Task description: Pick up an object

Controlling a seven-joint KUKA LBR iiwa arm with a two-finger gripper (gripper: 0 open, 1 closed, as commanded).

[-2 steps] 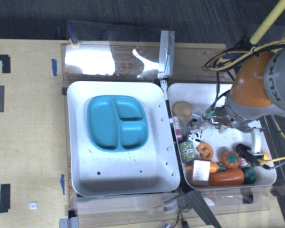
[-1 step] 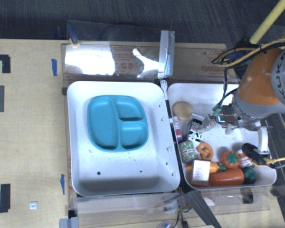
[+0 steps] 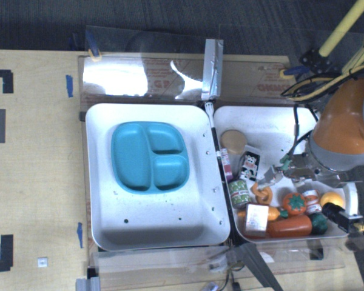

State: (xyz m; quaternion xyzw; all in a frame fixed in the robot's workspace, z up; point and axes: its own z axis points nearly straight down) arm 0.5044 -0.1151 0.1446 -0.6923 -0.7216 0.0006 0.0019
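The right bin (image 3: 264, 119) holds a pile of small items along its near side. Among them are a tan round disc (image 3: 233, 140), a black-and-white box (image 3: 250, 164), a green can (image 3: 239, 193), a white carton (image 3: 256, 218), a long red piece (image 3: 288, 226), a tomato (image 3: 294, 203) and a small orange piece (image 3: 262, 194). The arm with its orange band (image 3: 347, 123) comes in from the right. My gripper (image 3: 280, 172) hangs low over the pile, just above the orange piece and the tomato. I see nothing clearly held by it.
The left bin (image 3: 100, 162) carries a blue divided plate (image 3: 150, 156). A yellow item (image 3: 331, 199) and a small red-capped bottle (image 3: 312, 202) lie at the right bin's right end. A pink tube (image 3: 225, 164) rests against the wall between the bins. Cables hang at the upper right.
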